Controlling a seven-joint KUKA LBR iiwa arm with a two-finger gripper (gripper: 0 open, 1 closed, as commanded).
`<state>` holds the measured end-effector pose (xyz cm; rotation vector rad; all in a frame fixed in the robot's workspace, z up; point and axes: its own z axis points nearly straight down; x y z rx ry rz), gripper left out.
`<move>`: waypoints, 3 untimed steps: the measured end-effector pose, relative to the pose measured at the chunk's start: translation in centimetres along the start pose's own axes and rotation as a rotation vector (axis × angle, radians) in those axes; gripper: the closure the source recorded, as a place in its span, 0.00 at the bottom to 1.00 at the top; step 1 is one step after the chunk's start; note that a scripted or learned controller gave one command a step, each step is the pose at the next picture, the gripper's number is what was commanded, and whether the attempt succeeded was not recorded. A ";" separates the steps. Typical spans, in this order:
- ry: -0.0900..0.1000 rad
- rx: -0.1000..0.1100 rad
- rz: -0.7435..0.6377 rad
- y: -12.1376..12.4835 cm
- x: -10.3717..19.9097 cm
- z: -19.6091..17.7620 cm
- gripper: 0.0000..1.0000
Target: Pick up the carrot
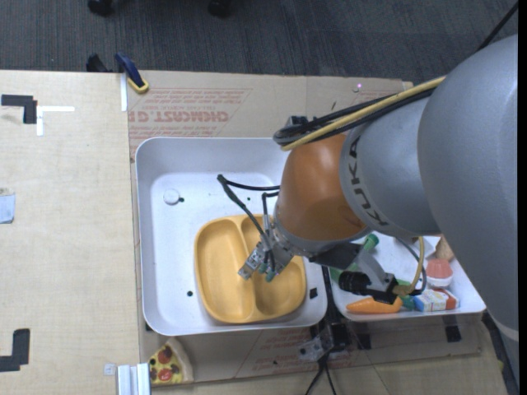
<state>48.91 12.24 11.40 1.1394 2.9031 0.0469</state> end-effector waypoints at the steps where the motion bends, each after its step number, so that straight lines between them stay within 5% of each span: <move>1: 0.000 0.042 0.494 5.0 5.9 -3.1 1.00; 2: -0.006 0.045 0.722 6.3 7.4 -4.2 1.00; 3: -0.003 0.046 0.640 6.3 7.6 1.4 1.00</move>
